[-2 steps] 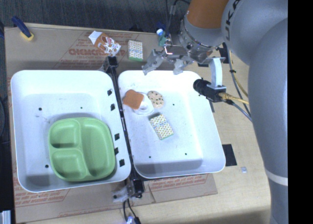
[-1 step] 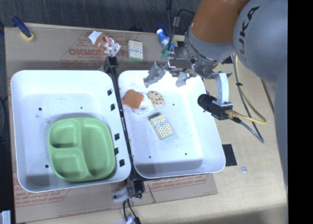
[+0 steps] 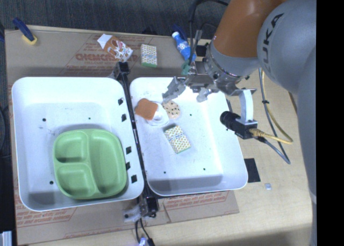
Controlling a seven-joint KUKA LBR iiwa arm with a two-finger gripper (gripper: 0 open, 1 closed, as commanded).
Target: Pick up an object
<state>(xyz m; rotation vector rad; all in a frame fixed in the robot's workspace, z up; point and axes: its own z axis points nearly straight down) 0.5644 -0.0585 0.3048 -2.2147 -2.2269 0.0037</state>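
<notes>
Objects for picking lie in the right bin (image 3: 231, 172), at its upper left: an orange-topped piece (image 3: 146, 109) on a white bit, a speckled cookie-like piece (image 3: 172, 110) and, lower, a patterned packet (image 3: 177, 138). Just above the cookie hangs the gripper (image 3: 186, 90), its fingers spread apart with nothing between them. At lower left, a green divided tray (image 3: 89, 163) sits in the left bin (image 3: 32, 92). Beyond the bins lie a small patterned box (image 3: 149, 55) and a blue marker (image 3: 182, 45)

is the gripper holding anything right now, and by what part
Nothing is held. The gripper hangs open just above the spotted round piece in the right bin, with nothing between its fingers.
</notes>
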